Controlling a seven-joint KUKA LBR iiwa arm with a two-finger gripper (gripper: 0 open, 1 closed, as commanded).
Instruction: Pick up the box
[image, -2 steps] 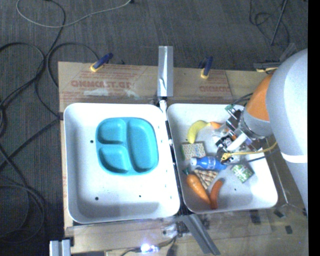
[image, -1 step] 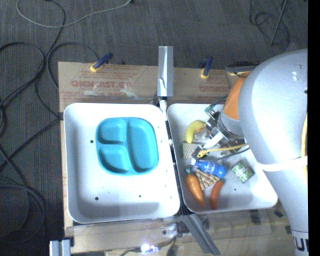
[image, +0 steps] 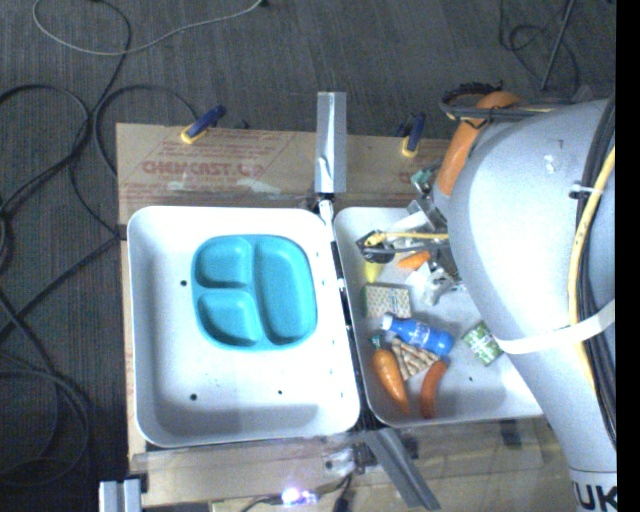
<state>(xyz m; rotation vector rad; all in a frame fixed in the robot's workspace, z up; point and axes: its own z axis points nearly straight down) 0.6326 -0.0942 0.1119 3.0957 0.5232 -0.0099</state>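
Claw (image: 440, 262) down in the right bin (image: 352, 300), near its far edge; grip impossible to judge from here. Box (image: 387, 300) lying mid-bin, beside blue bottle (image: 418, 336). Blue tray (image: 255, 290) in the left bin (image: 160, 400).

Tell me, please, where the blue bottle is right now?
The blue bottle lies in the right bin, just above the two carrots and below the patterned box.

We see a blue tray (image: 254, 290) in the left bin (image: 160, 400); in the right bin (image: 480, 395), a box (image: 387, 301) lies beside a blue bottle (image: 418, 335) and carrots (image: 391, 380).
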